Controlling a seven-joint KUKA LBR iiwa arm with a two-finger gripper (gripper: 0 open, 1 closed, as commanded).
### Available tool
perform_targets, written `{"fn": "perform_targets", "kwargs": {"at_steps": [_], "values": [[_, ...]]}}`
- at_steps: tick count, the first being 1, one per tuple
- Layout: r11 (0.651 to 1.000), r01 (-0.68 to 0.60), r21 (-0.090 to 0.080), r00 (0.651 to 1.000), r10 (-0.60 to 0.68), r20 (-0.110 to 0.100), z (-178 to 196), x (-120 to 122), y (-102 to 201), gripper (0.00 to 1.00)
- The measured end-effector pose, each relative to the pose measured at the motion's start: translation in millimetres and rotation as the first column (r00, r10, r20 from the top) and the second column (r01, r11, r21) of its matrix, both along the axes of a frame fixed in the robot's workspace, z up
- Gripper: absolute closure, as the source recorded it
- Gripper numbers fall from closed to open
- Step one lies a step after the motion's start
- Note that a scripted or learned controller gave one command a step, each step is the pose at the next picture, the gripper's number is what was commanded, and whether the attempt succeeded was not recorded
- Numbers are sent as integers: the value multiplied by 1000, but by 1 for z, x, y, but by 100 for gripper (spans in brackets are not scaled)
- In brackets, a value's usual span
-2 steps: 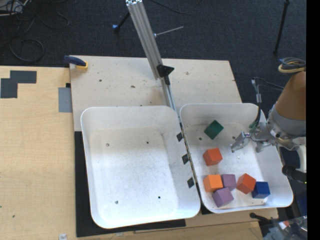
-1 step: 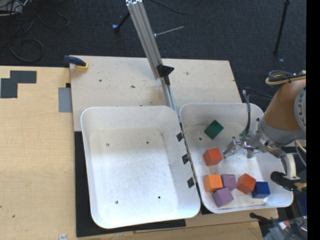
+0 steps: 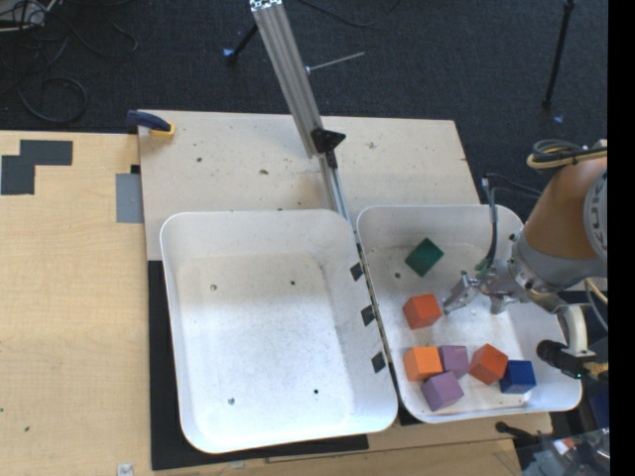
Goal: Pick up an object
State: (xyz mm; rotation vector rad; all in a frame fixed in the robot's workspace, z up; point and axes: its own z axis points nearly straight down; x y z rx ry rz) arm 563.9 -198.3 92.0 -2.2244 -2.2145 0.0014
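Note:
The right bin (image 3: 501, 221) holds several small blocks. A dark green one (image 3: 425, 256) lies toward the back, and a red-orange one (image 3: 422, 310) sits mid-left. Along the front lie an orange block (image 3: 424, 362), two purple blocks (image 3: 453, 357) (image 3: 442, 390), another red-orange block (image 3: 487, 363) and a blue one (image 3: 518, 375). My gripper (image 3: 476, 299) hangs over the bin's middle, just right of the mid-left red-orange block and above the front row. Its fingers are spread open with nothing between them.
The left bin (image 3: 198, 236) is beside the right one, divided from it by a shared wall with black clips (image 3: 367, 315). A slanted aluminium bar (image 3: 293, 72) rises behind the bins. The arm's orange band (image 3: 561, 206) overhangs the right bin's right rim.

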Motion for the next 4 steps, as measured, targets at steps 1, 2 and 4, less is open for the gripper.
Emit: {"fn": "perform_targets", "kwargs": {"at_steps": [1,2,4], "values": [[1000,5,1,1000,-5,-1,10,0,-1,100],[1000,4,-2,1000,-4,4,55,3,-9,100],[1000,-6,-1,1000,6,2,127,1,-8,100]]}}
